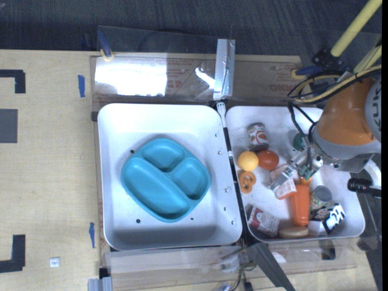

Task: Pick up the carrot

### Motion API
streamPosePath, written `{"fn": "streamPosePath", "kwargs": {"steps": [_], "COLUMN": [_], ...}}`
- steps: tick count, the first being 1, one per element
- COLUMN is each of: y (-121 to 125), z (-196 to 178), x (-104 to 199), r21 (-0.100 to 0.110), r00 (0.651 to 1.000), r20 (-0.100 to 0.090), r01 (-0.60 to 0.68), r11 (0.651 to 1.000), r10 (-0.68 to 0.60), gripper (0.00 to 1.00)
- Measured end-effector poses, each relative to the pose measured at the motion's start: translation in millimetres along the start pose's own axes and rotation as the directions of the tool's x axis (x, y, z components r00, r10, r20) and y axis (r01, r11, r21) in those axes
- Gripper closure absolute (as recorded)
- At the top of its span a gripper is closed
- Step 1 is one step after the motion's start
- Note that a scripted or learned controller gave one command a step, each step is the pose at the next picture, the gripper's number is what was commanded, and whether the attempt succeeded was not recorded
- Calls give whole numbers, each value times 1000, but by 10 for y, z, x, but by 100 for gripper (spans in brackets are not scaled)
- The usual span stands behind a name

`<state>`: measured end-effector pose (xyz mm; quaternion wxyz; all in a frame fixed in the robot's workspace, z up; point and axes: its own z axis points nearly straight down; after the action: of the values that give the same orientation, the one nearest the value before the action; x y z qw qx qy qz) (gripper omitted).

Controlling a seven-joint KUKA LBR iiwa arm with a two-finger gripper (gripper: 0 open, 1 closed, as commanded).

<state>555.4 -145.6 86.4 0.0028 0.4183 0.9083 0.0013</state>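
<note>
I see the divided tray (165,179) lying in the left bin (115,126), and in the right bin (351,223) the carrot (300,204) sits toward the near side, right of the pretzel (246,181) and tomato (267,159).

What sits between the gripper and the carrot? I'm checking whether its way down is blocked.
In the camera view, nothing: the gripper hangs right at the carrot's upper end, with a clear wrapped packet just beside it.

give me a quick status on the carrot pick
Gripper low in the right bin, just above the carrot's top end. Carrot lying in the bin, not gripped. Clutter close by: small can, wrapped packet.
</note>
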Motion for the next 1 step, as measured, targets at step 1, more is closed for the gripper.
{"fn": "streamPosePath", "kwargs": {"steps": [1], "y": [666], "z": [17], "x": [-455], "r21": [4], "r00": [998], "r20": [-2], "r01": [-69], "r11": [998], "r10": [69], "gripper": [0]}}
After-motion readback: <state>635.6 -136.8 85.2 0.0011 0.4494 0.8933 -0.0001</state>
